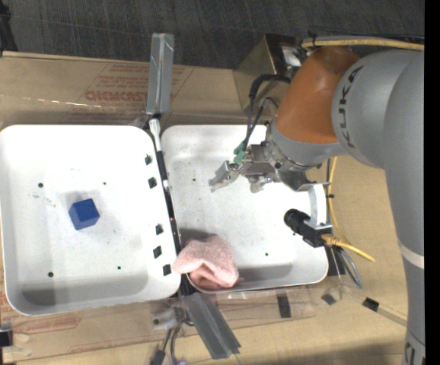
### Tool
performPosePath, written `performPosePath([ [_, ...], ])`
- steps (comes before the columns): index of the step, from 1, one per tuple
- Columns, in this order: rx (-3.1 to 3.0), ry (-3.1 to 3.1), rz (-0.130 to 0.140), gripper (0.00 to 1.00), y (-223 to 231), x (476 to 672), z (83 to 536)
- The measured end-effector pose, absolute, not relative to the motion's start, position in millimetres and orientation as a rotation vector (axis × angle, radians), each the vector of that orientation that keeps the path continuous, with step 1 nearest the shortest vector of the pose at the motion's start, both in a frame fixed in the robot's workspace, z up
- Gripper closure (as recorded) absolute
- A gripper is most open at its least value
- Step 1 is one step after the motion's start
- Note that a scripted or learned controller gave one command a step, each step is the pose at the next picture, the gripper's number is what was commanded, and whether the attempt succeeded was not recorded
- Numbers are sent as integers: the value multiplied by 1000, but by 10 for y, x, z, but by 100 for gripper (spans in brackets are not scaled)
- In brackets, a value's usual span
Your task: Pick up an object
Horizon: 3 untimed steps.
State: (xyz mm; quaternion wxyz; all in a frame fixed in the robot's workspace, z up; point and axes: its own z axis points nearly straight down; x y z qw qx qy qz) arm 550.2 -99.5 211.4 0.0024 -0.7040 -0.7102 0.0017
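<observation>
Right bin [205, 139] floor open — pink cloth [206, 263] on its near rim.

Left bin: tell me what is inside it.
The left bin holds one blue cube on its white floor, plus a few small dark specks. Nothing covers the floor from view.

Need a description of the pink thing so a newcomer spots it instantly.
Start at the right-hand bin of the two white bins. Go to its near-left corner, against the divider between the bins. The pink cloth lies bunched there, draped over the bin's front rim; it is the only soft pink item, unlike the hard blue cube in the left bin.
</observation>
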Motion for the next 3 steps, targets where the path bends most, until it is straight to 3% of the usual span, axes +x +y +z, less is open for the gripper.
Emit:
performPosePath([
  [1, -2166, -2270, 2, 0, -1002, 4785, 911],
  [2, -2130, -2308, 1, 0, -956, 4868, 916],
  [3, -2140, -2296, 1, 0, -935, 4766, 912],
])
